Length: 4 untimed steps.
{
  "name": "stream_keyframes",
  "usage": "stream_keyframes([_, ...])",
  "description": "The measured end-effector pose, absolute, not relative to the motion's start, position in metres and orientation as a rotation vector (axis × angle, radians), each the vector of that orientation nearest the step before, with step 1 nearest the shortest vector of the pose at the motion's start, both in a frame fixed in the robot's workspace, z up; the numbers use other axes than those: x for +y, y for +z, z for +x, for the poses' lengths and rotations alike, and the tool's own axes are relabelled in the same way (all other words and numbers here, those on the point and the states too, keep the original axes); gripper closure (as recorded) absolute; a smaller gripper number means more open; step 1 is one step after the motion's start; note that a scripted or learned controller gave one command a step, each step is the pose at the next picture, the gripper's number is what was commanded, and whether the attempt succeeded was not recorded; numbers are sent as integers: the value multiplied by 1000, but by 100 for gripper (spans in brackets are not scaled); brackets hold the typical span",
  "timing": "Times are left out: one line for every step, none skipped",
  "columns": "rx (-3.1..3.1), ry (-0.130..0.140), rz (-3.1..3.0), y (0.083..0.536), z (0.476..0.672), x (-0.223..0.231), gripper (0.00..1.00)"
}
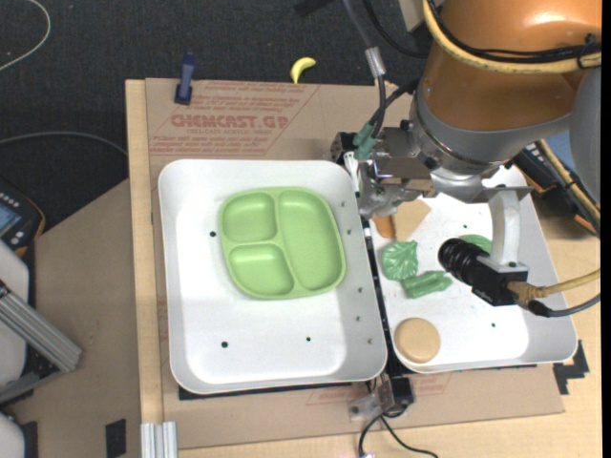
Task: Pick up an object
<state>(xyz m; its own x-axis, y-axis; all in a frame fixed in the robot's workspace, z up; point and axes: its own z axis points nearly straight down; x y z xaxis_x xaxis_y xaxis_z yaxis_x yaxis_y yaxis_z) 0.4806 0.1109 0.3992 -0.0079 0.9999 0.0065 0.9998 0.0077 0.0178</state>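
Note:
My gripper (382, 206) hangs low over the far left corner of the right bin (544, 346), close to the wall between the bins. Right under it lies a tan and orange wedge (409, 221), partly hidden by the wrist. Whether the gripper touches the wedge I cannot tell. Just in front of it lie a crumpled green leaf piece (400, 258) and a green pod (427, 283). A round tan bun (417, 340) rests near the bin's front edge. The big grey and orange arm (506, 65) covers the back of this bin.
The left bin (191, 342) holds a light green divided plate (283, 242) at its middle. A black fitting with a tan hose (482, 273) juts over the right bin's centre. On the cardboard behind the bins lie a blue clip (184, 79) and a small yellow banana (303, 67).

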Motion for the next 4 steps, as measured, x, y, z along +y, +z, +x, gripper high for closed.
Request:
stream_keyframes([2224,8,2215,420,480,139,100])
stream_keyframes([2222,5,2216,430,480,138,100])
stream_keyframes([2222,7,2215,440,480,139,100])
stream_keyframes([2221,9,2214,450,481,139,100])
